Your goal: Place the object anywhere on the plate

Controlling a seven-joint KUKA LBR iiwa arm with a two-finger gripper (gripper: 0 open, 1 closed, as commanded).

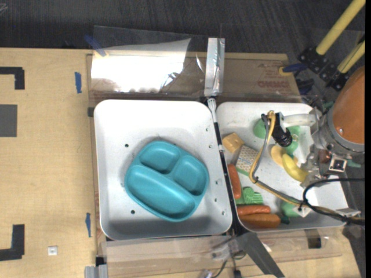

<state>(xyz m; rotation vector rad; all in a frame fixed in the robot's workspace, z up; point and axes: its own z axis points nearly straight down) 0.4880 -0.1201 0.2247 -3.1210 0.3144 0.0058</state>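
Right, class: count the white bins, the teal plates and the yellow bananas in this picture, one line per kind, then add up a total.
Bins: 2
Plate: 1
Banana: 1
Total: 4
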